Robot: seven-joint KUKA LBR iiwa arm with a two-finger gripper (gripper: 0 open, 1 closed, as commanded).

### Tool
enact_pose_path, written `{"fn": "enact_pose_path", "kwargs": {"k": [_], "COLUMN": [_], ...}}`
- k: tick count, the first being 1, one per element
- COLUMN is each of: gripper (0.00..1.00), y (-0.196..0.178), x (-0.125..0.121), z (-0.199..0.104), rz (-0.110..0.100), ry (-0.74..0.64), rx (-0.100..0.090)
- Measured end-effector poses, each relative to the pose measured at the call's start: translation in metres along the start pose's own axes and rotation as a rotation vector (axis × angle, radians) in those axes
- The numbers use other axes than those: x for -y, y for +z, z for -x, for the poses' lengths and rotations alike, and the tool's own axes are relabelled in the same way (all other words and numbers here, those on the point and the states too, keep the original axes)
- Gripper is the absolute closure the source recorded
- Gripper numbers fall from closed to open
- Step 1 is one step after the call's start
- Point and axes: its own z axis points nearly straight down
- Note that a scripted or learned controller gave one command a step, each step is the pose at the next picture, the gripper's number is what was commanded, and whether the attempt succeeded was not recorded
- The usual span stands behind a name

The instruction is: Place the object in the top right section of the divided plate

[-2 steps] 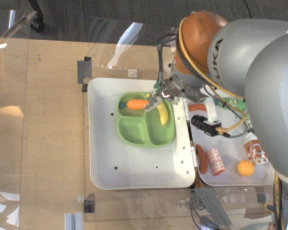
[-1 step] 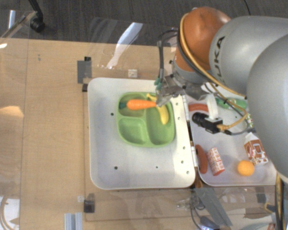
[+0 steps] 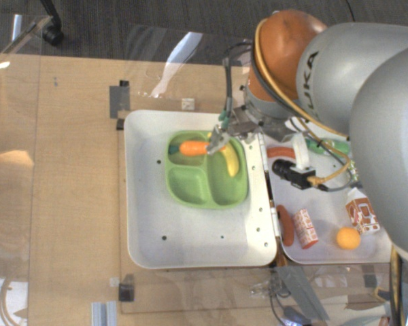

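Observation:
A green divided plate (image 3: 190, 185) lies in the left white bin (image 3: 149, 243). An orange carrot (image 3: 192, 148) rests in the plate's upper left section. A yellow banana (image 3: 230, 160) lies in the right-hand section. My gripper (image 3: 215, 140) hangs over the plate's upper middle, its tips right at the carrot's right end and the banana's top end. The grey arm with its orange band (image 3: 285, 46) reaches in from the upper right.
The right bin (image 3: 326, 255) holds a red sausage (image 3: 283, 224), a small red and white carton (image 3: 305, 227), an orange ball (image 3: 348, 238), another carton (image 3: 362, 212) and a red item (image 3: 280, 152) near black cabling. A grey bracket (image 3: 121, 100) sits at the left bin's far corner.

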Motion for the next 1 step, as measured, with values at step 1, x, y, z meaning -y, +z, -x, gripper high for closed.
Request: {"fn": "enact_pose_path", "kwargs": {"k": [1], "gripper": [1.00], "y": [-0.0115], "x": [-0.0021], "z": [-0.0003], "rz": [0.006], "ry": [-0.002], "rx": [0.000]}}
